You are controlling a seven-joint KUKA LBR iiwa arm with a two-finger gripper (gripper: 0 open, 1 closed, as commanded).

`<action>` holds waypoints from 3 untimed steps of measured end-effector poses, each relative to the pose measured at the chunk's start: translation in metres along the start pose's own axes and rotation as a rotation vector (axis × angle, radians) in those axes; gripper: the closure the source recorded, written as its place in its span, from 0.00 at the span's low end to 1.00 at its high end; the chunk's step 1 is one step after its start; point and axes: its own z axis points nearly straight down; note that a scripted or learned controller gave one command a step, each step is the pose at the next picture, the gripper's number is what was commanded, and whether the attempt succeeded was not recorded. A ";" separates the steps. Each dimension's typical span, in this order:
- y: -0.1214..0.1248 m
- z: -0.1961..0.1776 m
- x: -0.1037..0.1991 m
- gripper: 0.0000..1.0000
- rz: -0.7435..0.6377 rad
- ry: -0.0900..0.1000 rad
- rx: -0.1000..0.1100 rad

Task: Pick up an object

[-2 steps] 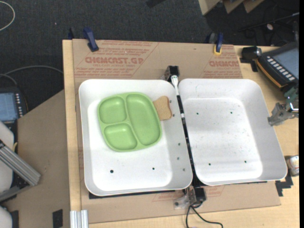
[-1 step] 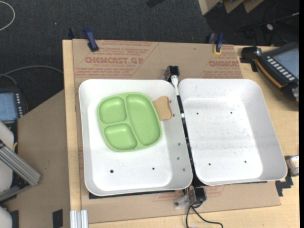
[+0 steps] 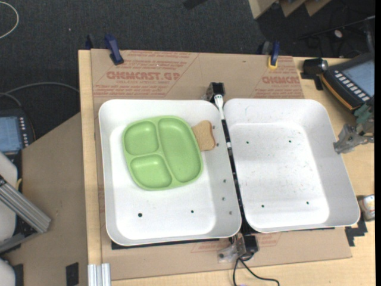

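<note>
where bins meet, tan block touching green tray (gripper far right)

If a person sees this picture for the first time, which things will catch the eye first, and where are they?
The eye goes first to the bright green divided plate, which lies in the left white bin toward its far side. A small tan piece like a slice of bread rests at the plate's right edge, apparently touching it. At the right edge of the view, the grey gripper sits by the rim of the right white bin.
</note>
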 end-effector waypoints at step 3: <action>0.029 -0.077 -0.076 1.00 0.008 -0.011 -0.017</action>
